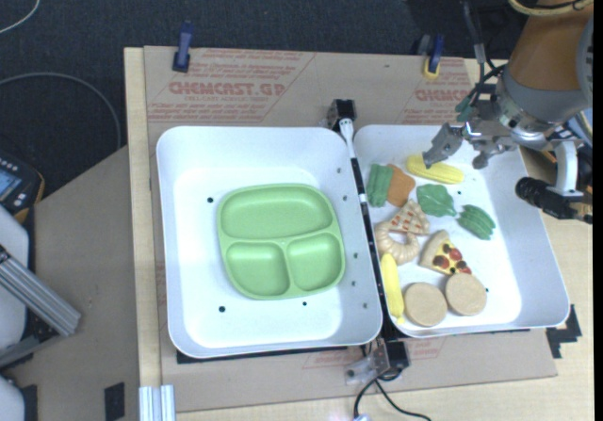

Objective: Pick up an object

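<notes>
The gripper [460, 153] hangs over the far part of the right bin [528, 264], carried by the grey arm [551, 52] with its orange band, which enters from the right of the view. The two fingers stand spread wide apart: one fingertip [435, 161] sits at the far end of the yellow corn piece [435, 170], the other is off to the right of it over bare bin floor. Nothing lies between the fingers.

Positions relative to the gripper:

- Yellow corn piece: directly below and slightly left, lying flat, just beside the left fingertip. Contact cannot be determined.
- Green leafy piece [434, 200]: nearer the camera, just past the corn.
- Second green piece [477, 220]: nearer the camera and slightly right.
- Orange-brown piece [400, 187] and dark green piece [379, 184]: to the left, side by side near the bin's left wall.
- Waffle-like piece [410, 219] and pale ring-shaped piece [396, 247]: left and nearer the camera.
- Pizza slice [445, 254]: nearer the camera, roughly in line with the gripper.
- Two round tan discs [424, 303] [465, 295]: at the near end of the bin, side by side.
- Yellow elongated piece [389, 281]: along the left wall, near end.

The left bin [188, 250] lies well to the left of the gripper and holds a green divided plate [281, 240].
</notes>
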`<state>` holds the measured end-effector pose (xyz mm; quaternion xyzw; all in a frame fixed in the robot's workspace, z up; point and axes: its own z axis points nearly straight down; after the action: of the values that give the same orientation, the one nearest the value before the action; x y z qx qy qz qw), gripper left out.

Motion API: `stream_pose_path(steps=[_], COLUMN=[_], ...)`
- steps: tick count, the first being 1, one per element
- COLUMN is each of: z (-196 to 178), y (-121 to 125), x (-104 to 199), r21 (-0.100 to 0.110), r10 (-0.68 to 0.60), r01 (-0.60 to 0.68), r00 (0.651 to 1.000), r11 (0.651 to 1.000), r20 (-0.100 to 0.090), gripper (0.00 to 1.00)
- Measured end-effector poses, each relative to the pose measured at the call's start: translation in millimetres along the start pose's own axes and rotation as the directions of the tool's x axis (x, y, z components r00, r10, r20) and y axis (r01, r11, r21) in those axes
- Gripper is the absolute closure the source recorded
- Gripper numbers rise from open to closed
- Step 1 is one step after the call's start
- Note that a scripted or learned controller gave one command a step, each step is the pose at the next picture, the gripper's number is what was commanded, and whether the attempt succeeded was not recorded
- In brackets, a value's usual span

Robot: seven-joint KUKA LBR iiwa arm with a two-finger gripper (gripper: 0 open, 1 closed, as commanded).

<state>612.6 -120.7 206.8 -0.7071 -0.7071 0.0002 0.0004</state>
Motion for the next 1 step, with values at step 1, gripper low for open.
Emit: stream_pose_path(steps=[1], z=[127.4], y=[-3.0], x=[-3.1], r21=[0.002], r10=[0.002], r01=[-0.002], r00=[1.000], r11=[1.000], r20=[0.000], gripper=[0.00])
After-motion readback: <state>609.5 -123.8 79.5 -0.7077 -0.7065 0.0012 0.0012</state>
